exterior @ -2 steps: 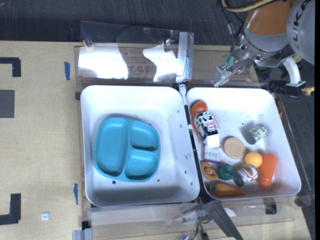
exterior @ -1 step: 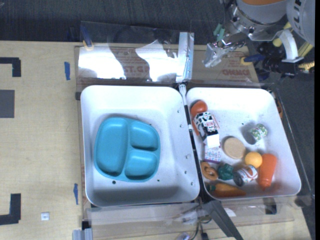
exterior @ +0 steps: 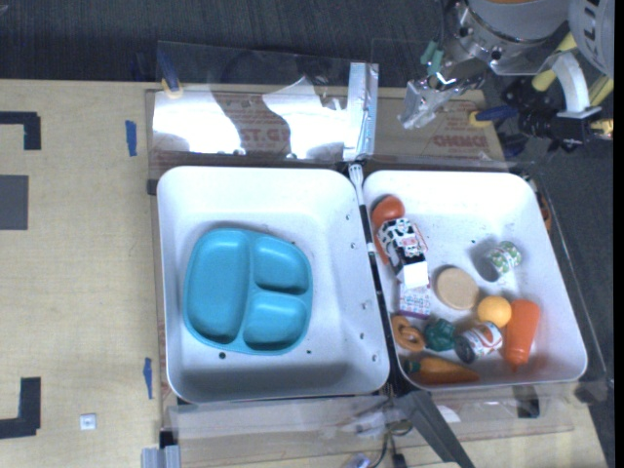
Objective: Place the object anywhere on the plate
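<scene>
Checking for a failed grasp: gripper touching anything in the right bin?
Apart. The camera view shows the gripper above the right bin's far rim, over the bench, with the toys well below it in the picture.

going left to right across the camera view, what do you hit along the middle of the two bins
blue plate → black-and-white carton → round tan disc → yellow ball → orange carrot-like piece

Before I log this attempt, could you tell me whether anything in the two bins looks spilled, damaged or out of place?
Nothing stands out. The blue plate lies flat in the left bin with nothing on it, and the toy items, such as the orange carrot, are crowded inside the right bin. The gripper sits above the bins' far edge.
</scene>
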Motion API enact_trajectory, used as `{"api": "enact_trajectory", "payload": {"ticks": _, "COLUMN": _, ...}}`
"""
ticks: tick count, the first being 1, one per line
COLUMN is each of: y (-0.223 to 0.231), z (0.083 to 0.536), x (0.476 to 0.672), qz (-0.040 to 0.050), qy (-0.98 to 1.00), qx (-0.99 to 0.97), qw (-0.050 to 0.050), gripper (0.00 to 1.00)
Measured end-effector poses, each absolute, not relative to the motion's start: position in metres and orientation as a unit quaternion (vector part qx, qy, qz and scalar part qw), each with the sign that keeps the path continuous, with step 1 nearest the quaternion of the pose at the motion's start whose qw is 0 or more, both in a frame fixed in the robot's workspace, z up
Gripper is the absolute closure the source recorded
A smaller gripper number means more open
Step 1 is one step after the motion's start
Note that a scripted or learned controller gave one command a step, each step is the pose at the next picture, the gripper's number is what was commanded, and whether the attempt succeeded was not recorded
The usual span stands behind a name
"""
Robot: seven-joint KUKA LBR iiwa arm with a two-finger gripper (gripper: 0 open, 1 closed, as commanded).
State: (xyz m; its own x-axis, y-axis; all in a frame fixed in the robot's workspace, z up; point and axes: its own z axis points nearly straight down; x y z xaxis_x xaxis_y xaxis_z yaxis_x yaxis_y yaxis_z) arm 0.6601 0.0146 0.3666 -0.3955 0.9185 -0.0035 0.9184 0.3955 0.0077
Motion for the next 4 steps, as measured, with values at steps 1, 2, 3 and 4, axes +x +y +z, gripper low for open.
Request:
{"api": "enact_trajectory", "payload": {"ticks": 1, "y": 0.067, "z": 0.434, "x": 0.667, "qz": 0.0032, "qy": 0.860, "qx": 0.510, "qw": 0.004, "gripper": 1.00}}
{"api": "enact_trajectory", "payload": {"ticks": 2, "y": 0.100, "z": 0.435, "x": 0.667, "qz": 0.0016, "qy": 0.734, "qx": 0.679, "qw": 0.002, "gripper": 1.00}}
{"api": "enact_trajectory", "payload": {"ticks": 3, "y": 0.101, "z": 0.447, "x": 0.667, "qz": 0.0034, "qy": 0.735, "qx": 0.678, "qw": 0.005, "gripper": 1.00}}
{"api": "enact_trajectory", "payload": {"ticks": 4, "y": 0.103, "z": 0.458, "x": 0.668, "qz": 0.0049, "qy": 0.737, "qx": 0.676, "qw": 0.007, "gripper": 1.00}}
